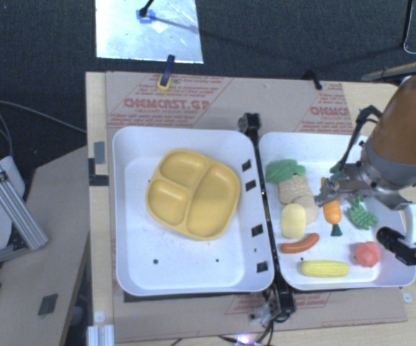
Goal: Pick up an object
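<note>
The pincer [328,193], its state untellable, sits right of centre over the carrot [332,213], which may slip among crowded neighbours.

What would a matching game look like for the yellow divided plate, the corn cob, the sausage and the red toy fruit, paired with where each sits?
Things:
1. yellow divided plate
2. corn cob
3. sausage
4. red toy fruit

Places:
A. right bin, front edge
B. left bin, middle
C. right bin, near its front right corner
D. right bin, just behind the corn cob

Pairs: 1-B, 2-A, 3-D, 4-C
</note>
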